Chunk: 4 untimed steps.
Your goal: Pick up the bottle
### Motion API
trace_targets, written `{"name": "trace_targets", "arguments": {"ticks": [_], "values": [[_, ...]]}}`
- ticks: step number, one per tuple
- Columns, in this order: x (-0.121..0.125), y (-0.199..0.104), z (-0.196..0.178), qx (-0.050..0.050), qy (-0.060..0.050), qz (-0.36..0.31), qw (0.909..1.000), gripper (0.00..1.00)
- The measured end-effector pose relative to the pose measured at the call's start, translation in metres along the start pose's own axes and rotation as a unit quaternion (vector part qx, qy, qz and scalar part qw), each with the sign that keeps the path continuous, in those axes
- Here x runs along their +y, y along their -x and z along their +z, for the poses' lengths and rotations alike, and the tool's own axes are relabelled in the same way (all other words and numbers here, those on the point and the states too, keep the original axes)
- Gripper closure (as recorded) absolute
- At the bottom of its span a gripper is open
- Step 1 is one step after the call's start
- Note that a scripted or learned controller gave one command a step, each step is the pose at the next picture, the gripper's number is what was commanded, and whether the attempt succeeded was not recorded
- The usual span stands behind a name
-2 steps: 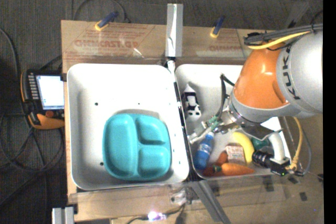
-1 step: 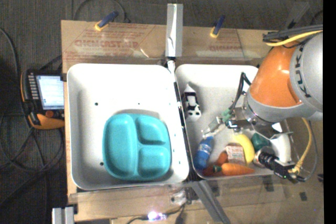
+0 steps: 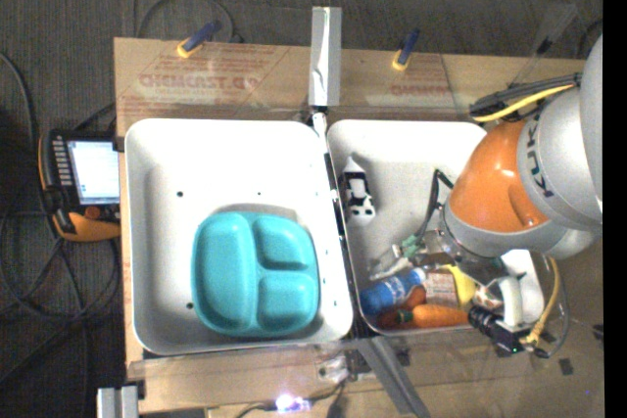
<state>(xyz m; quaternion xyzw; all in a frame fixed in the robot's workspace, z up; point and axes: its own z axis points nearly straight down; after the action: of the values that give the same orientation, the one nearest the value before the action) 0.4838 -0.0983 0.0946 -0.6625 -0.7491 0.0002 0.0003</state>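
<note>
- The arm (image 3: 534, 166) is reaching in from the right, its orange band bulging over the right bin (image 3: 392, 147) and its grey upper link filling the right edge of the view.
- The gripper (image 3: 423, 252) is hanging low over the near end of the right bin, just above the heap of objects; whether it is spread or pressed together cannot be told, as the wrist is hiding it.
- The bottle (image 3: 392, 292), blue with a white label, is lying on its side in the near part of the right bin, just below the gripper.
- An orange carrot-shaped item (image 3: 438, 315) is lying along the bin's near wall, touching the bottle's lower side; a yellow object (image 3: 460, 287) is sitting just right of the bottle.
- A small black-and-white object (image 3: 357, 193) is resting near the right bin's left wall, apart from the heap.
- A teal divided tray (image 3: 257, 273) is occupying the left bin (image 3: 167, 171).
- A handheld pendant (image 3: 83, 181) is lying left of the bench.
</note>
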Motion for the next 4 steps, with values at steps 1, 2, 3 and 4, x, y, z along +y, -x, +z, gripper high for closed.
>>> {"name": "trace_targets", "arguments": {"ticks": [1,2,3,4], "values": [[0.000,0.001,-0.009,0.000,-0.001,0.001,1.0000,1.00],[0.011,-0.059,-0.088,-0.001,-0.001,0.104,0.9946,1.00],[-0.002,-0.002,-0.047,-0.002,-0.003,0.221,0.9752,1.00],[-0.002,-0.002,-0.047,-0.002,-0.003,0.221,0.9753,0.00]]}}
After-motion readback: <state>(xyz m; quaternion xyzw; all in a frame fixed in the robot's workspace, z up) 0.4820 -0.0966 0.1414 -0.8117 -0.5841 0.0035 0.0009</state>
